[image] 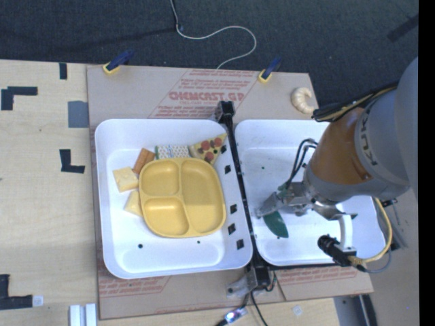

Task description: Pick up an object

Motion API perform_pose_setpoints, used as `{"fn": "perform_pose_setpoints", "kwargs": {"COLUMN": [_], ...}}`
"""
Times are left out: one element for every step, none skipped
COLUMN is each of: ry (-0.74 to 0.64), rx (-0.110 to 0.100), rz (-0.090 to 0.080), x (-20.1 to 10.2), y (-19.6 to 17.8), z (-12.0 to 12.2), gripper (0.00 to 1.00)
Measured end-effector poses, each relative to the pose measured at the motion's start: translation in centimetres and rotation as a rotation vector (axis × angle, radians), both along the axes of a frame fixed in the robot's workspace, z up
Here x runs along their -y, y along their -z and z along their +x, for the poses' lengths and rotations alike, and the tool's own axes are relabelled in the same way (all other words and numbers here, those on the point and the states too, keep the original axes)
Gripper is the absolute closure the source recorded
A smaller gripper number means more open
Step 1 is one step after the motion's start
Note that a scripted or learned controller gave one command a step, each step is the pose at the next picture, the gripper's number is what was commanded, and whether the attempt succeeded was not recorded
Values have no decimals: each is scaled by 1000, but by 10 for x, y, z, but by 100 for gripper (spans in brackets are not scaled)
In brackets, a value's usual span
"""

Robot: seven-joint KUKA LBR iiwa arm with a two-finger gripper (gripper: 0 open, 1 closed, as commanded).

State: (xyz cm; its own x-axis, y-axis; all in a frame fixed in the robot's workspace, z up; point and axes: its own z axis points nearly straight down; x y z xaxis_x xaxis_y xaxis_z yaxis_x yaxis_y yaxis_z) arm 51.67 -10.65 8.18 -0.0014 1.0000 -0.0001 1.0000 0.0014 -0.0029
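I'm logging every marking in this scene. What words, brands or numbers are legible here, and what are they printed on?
"CHEMCAST GP": red print, upside down, on the cardboard sheet under the bins; my best reading.
Smaller red lines around it: too blurred to read.
Red print on the cardboard's lower edge: unreadable.

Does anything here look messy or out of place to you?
Mostly the left white bin: a yellow divided plastic plate lies on top of several small flat pieces, covering parts of them. A cream curved object also sits outside both bins on the cardboard sheet.
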Motion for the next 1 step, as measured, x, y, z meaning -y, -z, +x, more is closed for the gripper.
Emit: {"fn": "perform_pose_setpoints", "kwargs": {"ry": [1], "rx": [2], "rz": [-1], "x": [1], "y": [-13], "z": [0], "gripper": [100]}}
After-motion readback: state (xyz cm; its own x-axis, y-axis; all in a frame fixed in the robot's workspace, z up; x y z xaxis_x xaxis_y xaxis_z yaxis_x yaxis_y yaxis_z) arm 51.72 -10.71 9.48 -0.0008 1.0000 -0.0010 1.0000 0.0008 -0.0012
